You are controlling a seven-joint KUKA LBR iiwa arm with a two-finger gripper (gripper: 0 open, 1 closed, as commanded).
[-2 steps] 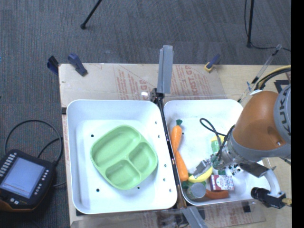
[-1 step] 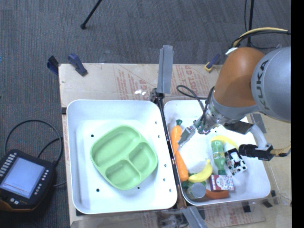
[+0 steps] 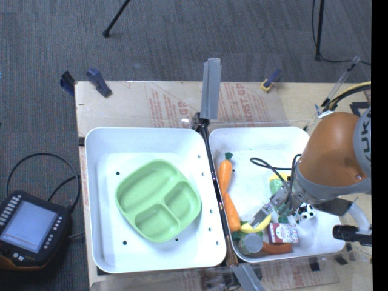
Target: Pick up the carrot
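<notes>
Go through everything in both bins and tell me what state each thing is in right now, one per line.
Carrot: lying along the right bin's left wall, ungripped.
Second carrot: lying just below the first, ungripped.
Banana: lying flat near the gripper.
Green tray: right side up in the left bin, its compartments bare.
Gripper: low over the right bin's clutter, beside the banana.
Red packet: lying flat.
Left bin: holds the tray.

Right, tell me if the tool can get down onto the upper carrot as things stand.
Probably yes. The upper carrot lies open along the right bin's left wall, nothing on top. The tool sits nearby; the wall beside it may crowd one finger.
</notes>
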